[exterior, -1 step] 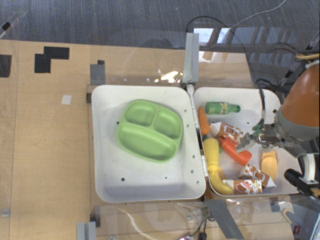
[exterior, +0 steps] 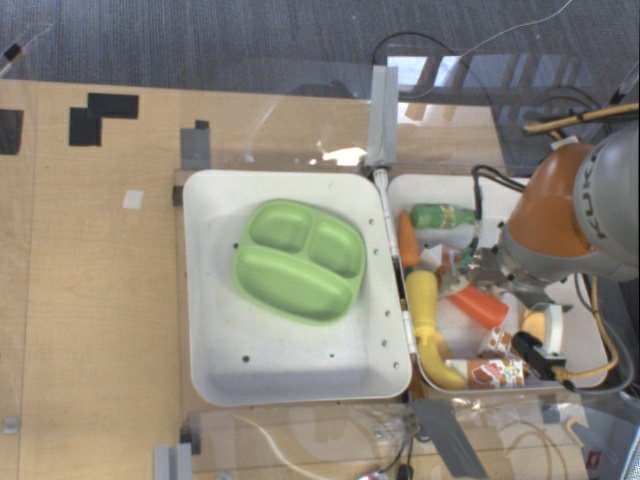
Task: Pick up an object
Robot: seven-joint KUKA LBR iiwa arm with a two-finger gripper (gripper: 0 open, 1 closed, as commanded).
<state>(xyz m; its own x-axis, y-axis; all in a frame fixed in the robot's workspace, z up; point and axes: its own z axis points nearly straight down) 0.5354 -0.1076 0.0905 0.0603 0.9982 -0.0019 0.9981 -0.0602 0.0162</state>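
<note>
Two shallow white bins sit side by side on a pale wooden table (exterior: 90, 298), seen from above at a slant.

Left bin (exterior: 210, 358): it holds one green divided plate (exterior: 300, 260), lying flat near the middle. The plate has two small sections toward the far side and one long section toward the near side.

Right bin (exterior: 440, 190): it is crowded with small things. A green bottle (exterior: 443, 216) lies on its side near the far wall. An orange carrot-shaped piece (exterior: 408, 240) lies along the left wall, just beside the bottle. Below it, a yellow bottle (exterior: 422, 298) lies lengthwise by the same wall, and a yellow banana (exterior: 436, 360) curves along the near left corner, touching the bottle's lower end. An orange-red wedge (exterior: 478, 306) lies near the middle. A small printed packet (exterior: 497, 372) rests by the near wall, just beside the banana's tip. A yellow-orange round piece (exterior: 534, 322) lies toward the right.

Arm: the grey arm with its orange band (exterior: 545, 213) reaches in from the right and hangs over the right bin. Its wrist covers the middle of that bin, above the orange-red wedge. The jaws are hidden under the wrist, so I cannot tell how they stand or whether they have hold of anything.

Dark cables loop over the right edge of the bin.
</note>
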